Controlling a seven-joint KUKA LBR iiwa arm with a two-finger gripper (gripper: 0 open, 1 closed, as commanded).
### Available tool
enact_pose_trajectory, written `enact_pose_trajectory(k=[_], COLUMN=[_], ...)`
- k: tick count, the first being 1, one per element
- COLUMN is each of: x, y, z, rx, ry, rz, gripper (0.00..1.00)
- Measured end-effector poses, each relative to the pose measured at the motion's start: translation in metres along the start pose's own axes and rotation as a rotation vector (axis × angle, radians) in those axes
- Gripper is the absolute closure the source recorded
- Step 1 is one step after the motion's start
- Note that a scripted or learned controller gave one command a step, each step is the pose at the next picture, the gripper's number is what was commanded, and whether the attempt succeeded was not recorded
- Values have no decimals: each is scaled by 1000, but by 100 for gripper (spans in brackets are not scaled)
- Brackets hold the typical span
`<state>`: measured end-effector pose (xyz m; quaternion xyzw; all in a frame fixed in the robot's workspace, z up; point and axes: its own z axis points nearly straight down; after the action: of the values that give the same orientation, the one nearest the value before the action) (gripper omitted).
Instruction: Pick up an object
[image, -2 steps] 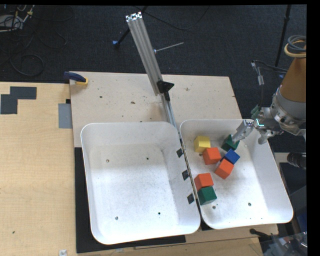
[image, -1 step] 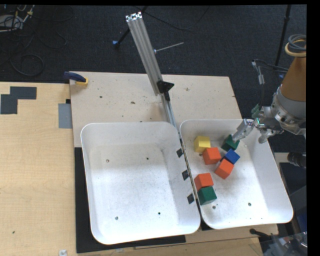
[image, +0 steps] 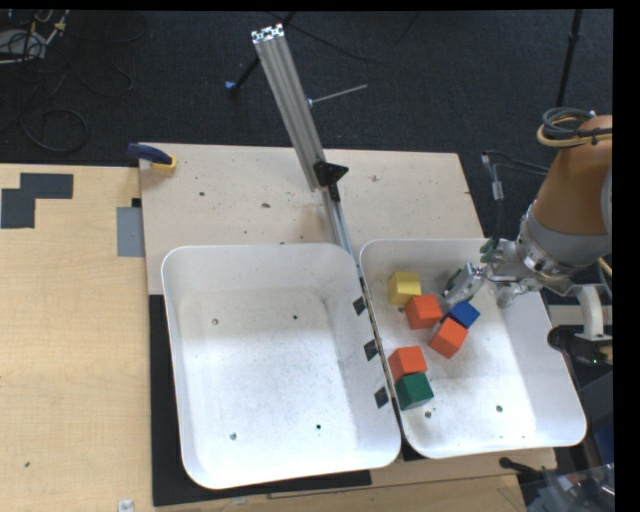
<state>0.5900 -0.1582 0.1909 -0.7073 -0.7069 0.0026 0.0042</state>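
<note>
Looking down at 2 shallow white bins sitting side by side on a tabletop (image: 250, 190). Seeing nothing but little dark specks in the left bin (image: 170, 270). Finding all 6 blocks in the right bin (image: 560, 420), bunched up on its left side, close to the wall next to the other bin.

Counting them from the back to the front: spotting 1 yellow block (image: 405, 288) at the back, with 1 red-orange block (image: 423, 311) touching it just in front. Spotting 1 blue block (image: 463, 314) a bit to the right, and 1 more orange block (image: 448, 337) tilting against it just below. Spotting another orange block (image: 407, 360) nearer the front, with 1 green block (image: 414, 389) touching it at the very front.

Watching the grey arm (image: 570, 210) with its orange band reaching in from the right over the right bin. Seeing the gripper (image: 463, 285) hanging just above the blue block, near the red-orange one. Not being able to tell whether opened or closed, being too small and blurry. Not seeing any block held in it.

Noticing 3 small black clips (image: 371, 349) along the line between the 2 bins. Noticing a long silver bar (image: 290, 90) leaning up from the back of the tabletop, and 1 blue clamp (image: 150, 155) lying at the back left corner.
</note>
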Motion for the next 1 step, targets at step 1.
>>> enact_pose_trajectory(k=[1], x=[7], y=[-7], z=[49], rx=[-1], ry=[0], rz=[1], gripper=[0])
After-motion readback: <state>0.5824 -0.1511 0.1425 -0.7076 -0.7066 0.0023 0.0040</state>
